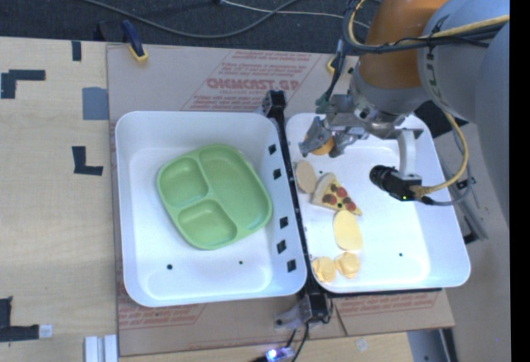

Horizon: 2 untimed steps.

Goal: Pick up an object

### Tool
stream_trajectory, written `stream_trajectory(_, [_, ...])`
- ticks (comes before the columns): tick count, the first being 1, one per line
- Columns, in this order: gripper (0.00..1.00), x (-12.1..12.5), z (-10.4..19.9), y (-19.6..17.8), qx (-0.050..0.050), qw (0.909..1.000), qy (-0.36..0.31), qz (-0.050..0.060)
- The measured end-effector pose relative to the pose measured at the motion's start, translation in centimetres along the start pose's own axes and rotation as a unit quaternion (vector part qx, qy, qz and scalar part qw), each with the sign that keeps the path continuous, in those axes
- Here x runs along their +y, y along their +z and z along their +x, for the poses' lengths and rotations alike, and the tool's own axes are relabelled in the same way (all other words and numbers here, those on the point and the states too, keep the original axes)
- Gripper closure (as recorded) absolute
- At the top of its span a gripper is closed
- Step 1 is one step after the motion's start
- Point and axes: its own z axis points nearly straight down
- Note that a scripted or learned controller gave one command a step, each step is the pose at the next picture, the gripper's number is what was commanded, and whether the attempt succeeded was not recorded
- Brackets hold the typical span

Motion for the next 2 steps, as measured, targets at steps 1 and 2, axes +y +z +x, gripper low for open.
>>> stream_trajectory(1, [1.00, -1.5, 5.5, 0.4, 0.000, 1.0000, -0.001, -0.001])
stream_trajectory(2, [1.00, -4.0, 10.9, 1.2, 0.000, 1.0000, -0.001, 0.000])
